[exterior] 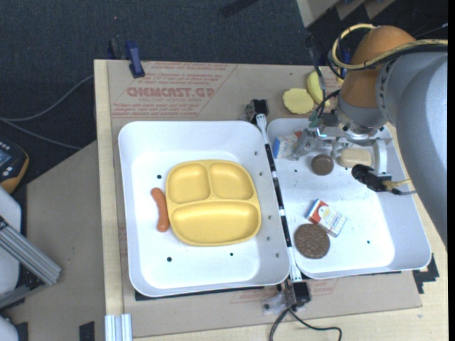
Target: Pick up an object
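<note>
On the cardboard-covered bench (178, 91), the grey arm (419, 98) was bent down over the right bin (370, 254); whether the gripper (323, 148) was closed could not be told. A smooth yellow divided plate (212, 202) was seen in the left bin (142, 148).

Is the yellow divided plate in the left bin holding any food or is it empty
Empty. All three compartments of the yellow divided plastic plate show bare yellow; the orange-red sausage-shaped toy lies beside it on the bin floor.

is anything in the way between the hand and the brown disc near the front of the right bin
Nothing visible blocks it. The hand is at the right bin's far end; the brown disc lies uncovered at the near end, with a small colourful packet just beside it.
</note>
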